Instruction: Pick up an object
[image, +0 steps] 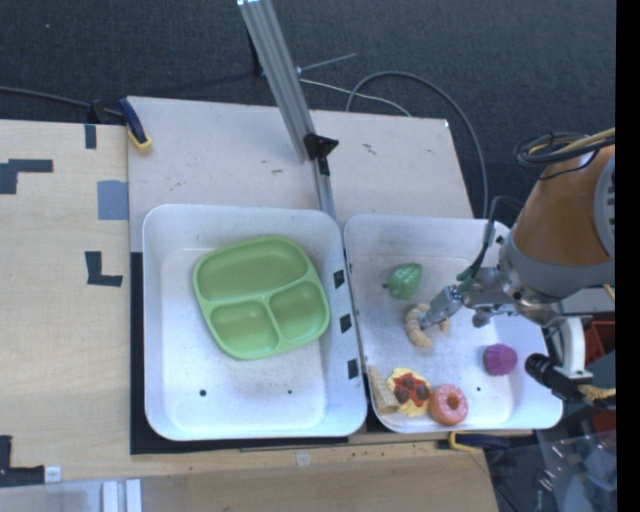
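The gripper (434, 318) hung low in the right bin (455, 232), its tip touching a curved, tan, knobbly pastry (417, 328); whether its fingers gripped could not be told. A glossy green divided plate (262, 296) lay in the left bin (170, 300).

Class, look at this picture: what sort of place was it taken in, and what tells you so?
Most likely a robot lab or test bench, not a kitchen. A grey and orange arm reaches over two white bins; the toy food and green plate in them are props, and cables trail across the dark floor.
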